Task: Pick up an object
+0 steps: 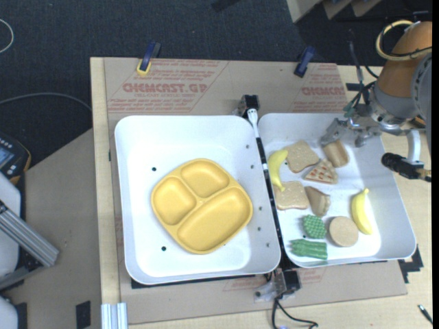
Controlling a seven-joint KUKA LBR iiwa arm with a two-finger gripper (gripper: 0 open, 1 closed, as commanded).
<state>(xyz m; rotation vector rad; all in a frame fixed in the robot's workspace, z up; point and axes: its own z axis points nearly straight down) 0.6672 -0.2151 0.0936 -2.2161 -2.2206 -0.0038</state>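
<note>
End effector [345,130] spread open, nothing held, above tan oblong bread roll [336,154] in right bin [394,204].

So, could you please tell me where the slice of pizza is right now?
The pizza slice lies in the right bin, in its upper middle part, just below a bread slice and a brown bread roll, with the gripper hovering just above them.

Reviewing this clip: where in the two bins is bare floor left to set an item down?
Left white bin: bare floor rings the yellow divided plate, widest along its far side. Right white bin: toy food crowds the middle; bare strip beyond the yellow banana, below the gripper.
</note>
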